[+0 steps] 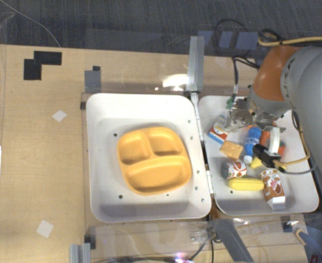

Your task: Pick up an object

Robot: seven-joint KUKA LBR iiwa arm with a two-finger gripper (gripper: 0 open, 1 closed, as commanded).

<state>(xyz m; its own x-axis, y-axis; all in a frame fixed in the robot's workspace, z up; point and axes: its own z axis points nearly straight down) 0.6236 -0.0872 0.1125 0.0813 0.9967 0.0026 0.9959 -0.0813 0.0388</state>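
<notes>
Seen from above at a slant: tool low over the far part of the right bin, fingers not readable, open or closed cannot be told. Just nearside of it, blue bottle lying with long axis running away from the tool toward the near rim, beside a cracker block, corn cob lying crosswise nearer the near rim. Well to the tool's far side across the shared rim, yellow tray in the left bin, bare floor all round it.
</notes>
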